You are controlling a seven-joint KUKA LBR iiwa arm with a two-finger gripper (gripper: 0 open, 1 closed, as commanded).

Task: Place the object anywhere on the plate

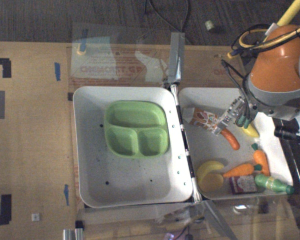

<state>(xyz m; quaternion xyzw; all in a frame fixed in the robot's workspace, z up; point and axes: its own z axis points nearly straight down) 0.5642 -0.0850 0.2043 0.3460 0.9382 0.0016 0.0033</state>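
I am a grey arm with an orange band, reaching in from the right over a wooden bench that carries two shallow white bins side by side. My gripper point(229, 120) hangs over the far part of the right bin point(280, 149), its tip just above a small printed carton point(205, 119) and the end of a little orange sausage-shaped toy point(231, 139). I cannot tell from this angle whether my jaws are parted or closed, and nothing is clearly seen between them. Just right of my gripper, a yellow piece point(250, 130) pokes out from under my wrist. Nearer in the same bin lie a yellow bowl-like toy point(210, 175), a carrot point(238, 170) lying on its side, a second carrot point(260, 160) close to the right wall, a small dark red packet point(244, 184) and a green bottle point(273, 184) lying flat along the near edge. The left bin point(90, 184) holds the green plate point(137, 129), which has three compartments and sits toward the far side, well apart from my gripper. Nothing rests on the plate.
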